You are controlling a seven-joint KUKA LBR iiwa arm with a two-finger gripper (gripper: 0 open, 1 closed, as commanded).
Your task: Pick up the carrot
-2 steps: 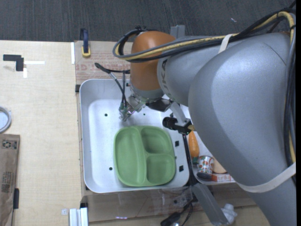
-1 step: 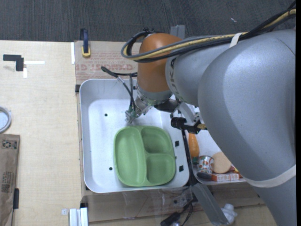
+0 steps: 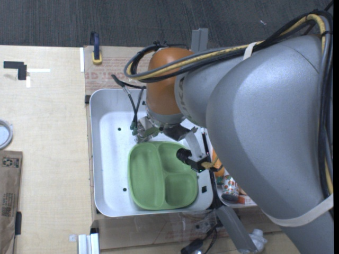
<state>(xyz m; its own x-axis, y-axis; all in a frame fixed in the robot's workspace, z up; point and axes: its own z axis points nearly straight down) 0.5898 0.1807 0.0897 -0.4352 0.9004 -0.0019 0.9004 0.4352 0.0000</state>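
The arm reaches down into the left white bin, its orange-banded wrist hanging above the green divided tray, presumably to search for the target. The gripper sits just past the tray's far edge; whether it is open or closed I cannot tell. An orange sliver beside the bins' divider may be the carrot, mostly hidden by the arm

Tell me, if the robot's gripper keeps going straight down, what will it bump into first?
Probably the green divided plate in the white bin. The gripper hangs just above the plate's top edge, though depth is hard to judge.
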